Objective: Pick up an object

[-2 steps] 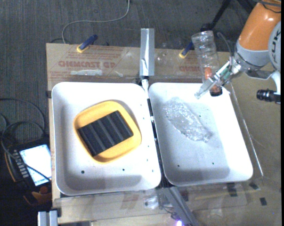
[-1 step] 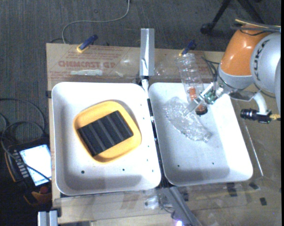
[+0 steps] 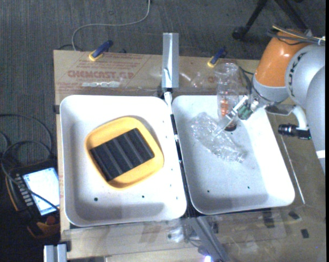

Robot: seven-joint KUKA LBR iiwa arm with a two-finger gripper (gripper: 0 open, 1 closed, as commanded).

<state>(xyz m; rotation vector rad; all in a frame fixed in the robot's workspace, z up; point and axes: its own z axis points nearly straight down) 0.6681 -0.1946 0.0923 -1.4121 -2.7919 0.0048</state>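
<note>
A crumpled clear plastic bottle (image 3: 216, 138) lay on its side near the middle of the right white bin (image 3: 273, 192), running diagonally from upper left to lower right. It appeared empty, thin-walled and already crushed; judged on that, it would be very light, soft under pressure, slippery on its glossy skin and liable to fold or skid away if pinched on a flat face. The sounder hold would likely be across a creased ridge or the narrower neck end, with a modest squeeze. Its transparency made its exact outline hard to trace against the white floor.

A second clear plastic bottle with an orange-tinted lower part (image 3: 226, 89) stood at the bin's far rim, close behind the end effector (image 3: 231, 125). The end effector sat low over the upper end of the crushed bottle, apparently touching or just above it. Whether it was released or clenched could not be told; no object was visibly between its parts.

The grey arm with the orange band (image 3: 276, 64) reached in from the right. In the left white bin (image 3: 71, 201) rested a yellow rounded tray holding a black ribbed block (image 3: 123, 153), well apart from the work. Both bins sat on the table (image 3: 115, 70).
</note>
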